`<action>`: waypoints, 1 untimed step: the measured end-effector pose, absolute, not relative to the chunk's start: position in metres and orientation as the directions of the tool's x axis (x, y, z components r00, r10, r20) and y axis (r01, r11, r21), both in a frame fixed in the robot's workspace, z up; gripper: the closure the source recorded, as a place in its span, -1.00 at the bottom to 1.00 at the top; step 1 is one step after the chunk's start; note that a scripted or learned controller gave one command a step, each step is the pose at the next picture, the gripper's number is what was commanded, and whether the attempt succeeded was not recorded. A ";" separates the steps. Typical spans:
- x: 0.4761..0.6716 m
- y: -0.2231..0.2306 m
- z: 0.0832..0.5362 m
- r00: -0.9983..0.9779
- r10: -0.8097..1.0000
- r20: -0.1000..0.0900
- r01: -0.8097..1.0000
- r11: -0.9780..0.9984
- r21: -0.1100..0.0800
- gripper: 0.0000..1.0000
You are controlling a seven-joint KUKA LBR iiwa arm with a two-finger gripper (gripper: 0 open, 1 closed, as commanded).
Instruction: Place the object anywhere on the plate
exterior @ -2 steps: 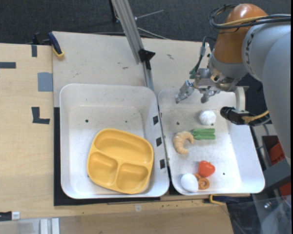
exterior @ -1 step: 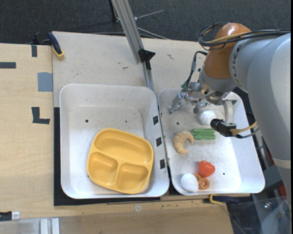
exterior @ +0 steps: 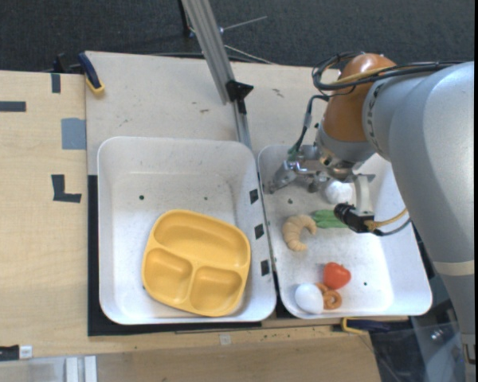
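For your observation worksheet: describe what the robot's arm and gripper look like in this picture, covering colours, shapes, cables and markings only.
The arm is a thick, rounded, light grey tube with a glossy orange band above the wrist. Thin dark cables loop around that orange section. The gripper is a small silver metal assembly with black parts beside it and a yellowish cable trailing from it. No markings are legible.

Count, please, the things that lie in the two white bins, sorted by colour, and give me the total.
Yellow: 1, the divided plate in the left bin.
Tan: 1, the croissant.
Green: 1, the green piece.
Red: 1, the red piece.
White: 1, the egg.
Orange: 1, the small orange piece.
Total: 6.
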State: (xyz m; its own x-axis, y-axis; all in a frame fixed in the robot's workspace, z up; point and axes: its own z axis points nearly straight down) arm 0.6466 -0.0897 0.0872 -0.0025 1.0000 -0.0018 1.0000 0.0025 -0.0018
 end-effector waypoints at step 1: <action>0.647 -0.089 0.098 -0.004 1.000 -0.001 1.000 0.004 -0.003 1.00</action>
